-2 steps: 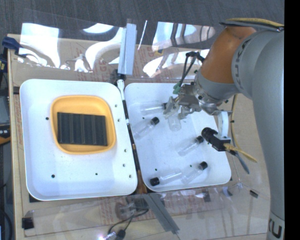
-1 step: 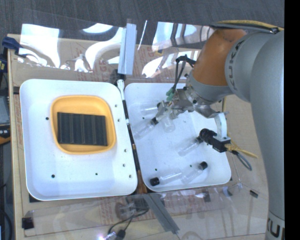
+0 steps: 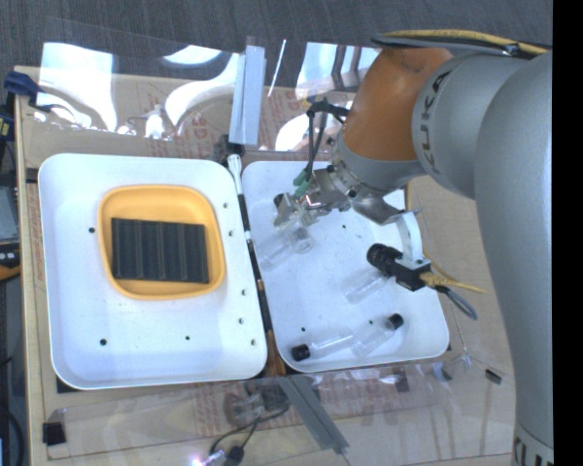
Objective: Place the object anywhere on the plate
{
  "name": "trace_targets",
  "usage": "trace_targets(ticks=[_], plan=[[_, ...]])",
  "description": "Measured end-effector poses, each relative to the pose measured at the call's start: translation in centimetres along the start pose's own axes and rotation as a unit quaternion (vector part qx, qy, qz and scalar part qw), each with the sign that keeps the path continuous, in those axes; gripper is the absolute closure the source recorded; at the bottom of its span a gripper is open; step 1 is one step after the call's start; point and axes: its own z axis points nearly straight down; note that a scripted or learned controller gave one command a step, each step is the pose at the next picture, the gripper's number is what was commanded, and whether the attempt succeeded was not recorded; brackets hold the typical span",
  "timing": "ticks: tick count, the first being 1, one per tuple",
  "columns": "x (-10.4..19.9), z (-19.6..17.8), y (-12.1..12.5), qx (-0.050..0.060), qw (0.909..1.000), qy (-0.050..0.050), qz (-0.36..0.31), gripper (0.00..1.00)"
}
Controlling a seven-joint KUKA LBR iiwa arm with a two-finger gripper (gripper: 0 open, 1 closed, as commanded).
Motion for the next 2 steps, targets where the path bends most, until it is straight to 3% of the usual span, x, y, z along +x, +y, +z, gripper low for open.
trace_targets(ticks=[1,2], plan=[[5.00,-0.68,2.13,0.000,0.9987,-0.001,-0.052,1.00],[4.97,-0.69,2.13,-0.001,0.9987,-0.001,-0.051,0.00]])
